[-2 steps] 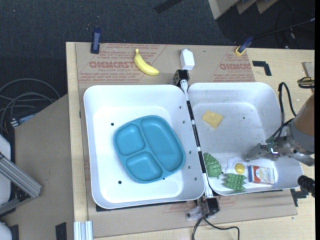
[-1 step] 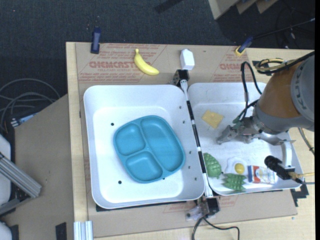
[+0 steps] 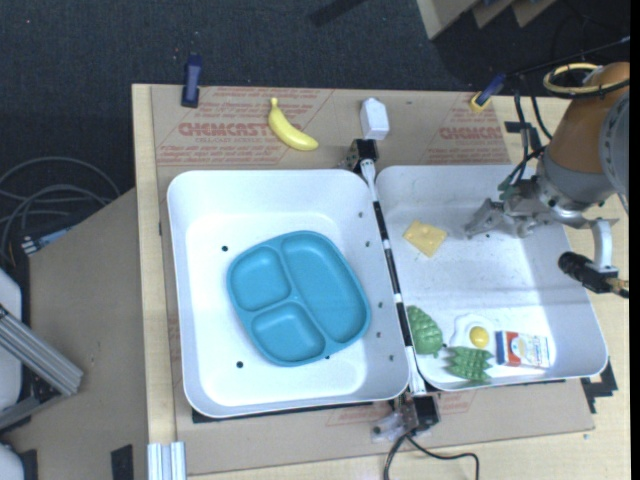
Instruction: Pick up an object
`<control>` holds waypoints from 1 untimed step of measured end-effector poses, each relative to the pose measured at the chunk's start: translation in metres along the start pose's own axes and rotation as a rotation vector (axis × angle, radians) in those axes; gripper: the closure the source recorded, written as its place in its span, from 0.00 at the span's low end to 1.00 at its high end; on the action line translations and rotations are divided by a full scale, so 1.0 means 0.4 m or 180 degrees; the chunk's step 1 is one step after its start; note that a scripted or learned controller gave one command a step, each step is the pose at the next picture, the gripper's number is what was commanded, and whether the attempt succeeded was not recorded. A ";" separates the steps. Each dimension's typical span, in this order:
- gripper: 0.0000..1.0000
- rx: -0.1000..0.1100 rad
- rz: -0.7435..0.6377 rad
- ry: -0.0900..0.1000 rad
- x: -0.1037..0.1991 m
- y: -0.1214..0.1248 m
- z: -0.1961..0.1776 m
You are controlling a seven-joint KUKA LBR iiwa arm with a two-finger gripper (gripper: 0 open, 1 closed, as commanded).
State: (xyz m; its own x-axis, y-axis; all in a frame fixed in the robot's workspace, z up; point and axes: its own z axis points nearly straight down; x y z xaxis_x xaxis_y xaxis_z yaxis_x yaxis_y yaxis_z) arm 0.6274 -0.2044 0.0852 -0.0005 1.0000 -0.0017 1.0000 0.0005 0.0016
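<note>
In the right bin, a yellow cheese wedge lies near the upper left. Along the front edge sit a green leafy piece, a fried egg, another green piece and a small white carton. My gripper hangs over the bin's upper right part, to the right of the cheese and apart from it. Its fingers are spread open with nothing between them.
The left bin holds a blue divided plate. A banana, a small white block and a blue clip lie on the bench behind the bins. A black cable part hangs beside the arm at right.
</note>
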 end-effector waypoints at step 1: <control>0.00 0.0004 0.0003 0.0003 -0.031 -0.208 -0.243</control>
State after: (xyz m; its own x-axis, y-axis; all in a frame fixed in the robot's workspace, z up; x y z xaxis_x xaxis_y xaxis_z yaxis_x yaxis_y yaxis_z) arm 0.5441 -0.2167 0.1824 0.0003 1.0000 -0.0008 1.0000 -0.0003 0.0005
